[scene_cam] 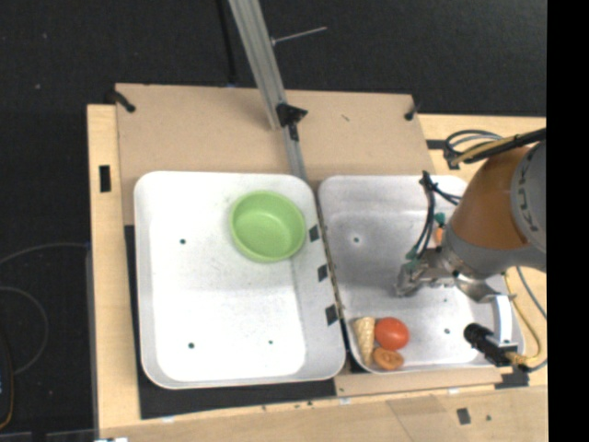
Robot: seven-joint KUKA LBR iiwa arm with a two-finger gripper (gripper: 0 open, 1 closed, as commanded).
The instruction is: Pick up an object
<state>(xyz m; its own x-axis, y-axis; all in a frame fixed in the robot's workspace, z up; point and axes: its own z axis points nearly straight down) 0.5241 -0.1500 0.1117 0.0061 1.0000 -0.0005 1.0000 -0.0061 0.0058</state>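
pincer (409, 280) over the right bin (368, 210), can't tell if it is released or clenched | red ball (393, 332) sits just below it, near the front wall | looks light, round, smooth, may roll | grab it across the middle

Grey arm (529, 201) with orange band, cables, small metallic hand (411, 279).

Even overhead light, slightly soft, perhaps grainy

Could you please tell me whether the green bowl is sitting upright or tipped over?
Upright: the green bowl in the left bin shows its round open mouth and inner floor facing up.
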